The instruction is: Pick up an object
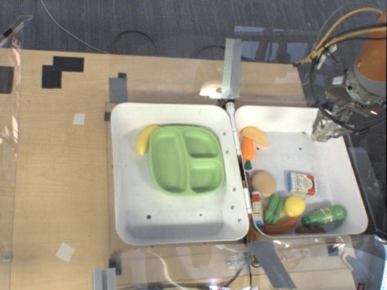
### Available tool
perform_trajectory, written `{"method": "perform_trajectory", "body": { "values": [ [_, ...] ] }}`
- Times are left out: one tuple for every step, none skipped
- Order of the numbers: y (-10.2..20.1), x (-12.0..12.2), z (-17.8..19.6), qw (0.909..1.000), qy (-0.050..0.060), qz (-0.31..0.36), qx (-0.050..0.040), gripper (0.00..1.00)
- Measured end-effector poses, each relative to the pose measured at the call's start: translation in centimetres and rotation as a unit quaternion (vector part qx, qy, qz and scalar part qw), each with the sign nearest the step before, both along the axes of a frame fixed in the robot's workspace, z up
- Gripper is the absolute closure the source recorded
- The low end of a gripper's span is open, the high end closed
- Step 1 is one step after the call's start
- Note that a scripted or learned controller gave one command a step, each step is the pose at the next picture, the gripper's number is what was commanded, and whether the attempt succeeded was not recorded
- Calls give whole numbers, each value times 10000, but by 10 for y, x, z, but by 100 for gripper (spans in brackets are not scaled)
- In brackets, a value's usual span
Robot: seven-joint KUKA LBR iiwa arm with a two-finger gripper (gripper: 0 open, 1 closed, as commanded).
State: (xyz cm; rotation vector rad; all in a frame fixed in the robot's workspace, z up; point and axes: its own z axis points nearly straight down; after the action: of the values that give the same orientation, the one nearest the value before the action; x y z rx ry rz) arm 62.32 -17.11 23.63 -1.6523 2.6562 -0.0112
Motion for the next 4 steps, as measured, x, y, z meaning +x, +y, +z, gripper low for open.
{"method": "perform_trajectory", "body": {
  "values": [
    [-30,-47,-49,9718,47,2358,-20,100],
    [-15,5,-40,8626,24,5059,-49,100],
    [-18,42,27,7762,15,6304,-75,100],
    [-7,-39,-18,7510,41,6603,-44,100]
  ]
}}
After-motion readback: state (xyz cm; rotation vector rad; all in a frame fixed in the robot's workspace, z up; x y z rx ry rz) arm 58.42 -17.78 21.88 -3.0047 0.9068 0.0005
